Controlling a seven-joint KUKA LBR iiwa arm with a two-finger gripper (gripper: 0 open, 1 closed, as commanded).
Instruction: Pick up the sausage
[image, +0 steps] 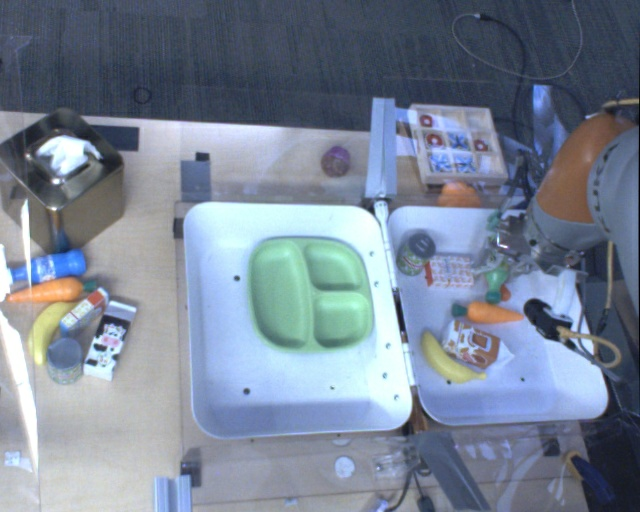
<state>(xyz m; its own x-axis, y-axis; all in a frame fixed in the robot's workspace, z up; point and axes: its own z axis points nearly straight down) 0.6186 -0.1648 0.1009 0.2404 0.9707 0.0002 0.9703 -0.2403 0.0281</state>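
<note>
In the right bin (560, 395), a pale, red-speckled oblong that looks like the sausage (450, 270) lies flat near the far left side. It rests between a small can (414, 251) and my gripper (493, 266). The gripper hangs low over the bin's far middle, just right of the sausage's end. Nothing shows between its fingers. A carrot (492, 312) with a green top lies right below the gripper.
A banana (448, 361) and a brown-and-white snack packet (473, 344) lie in the right bin's near left. The left bin (215, 390) holds a green divided plate (308, 292). A picture box (455, 142) and an orange ball (458, 195) sit beyond the right bin.
</note>
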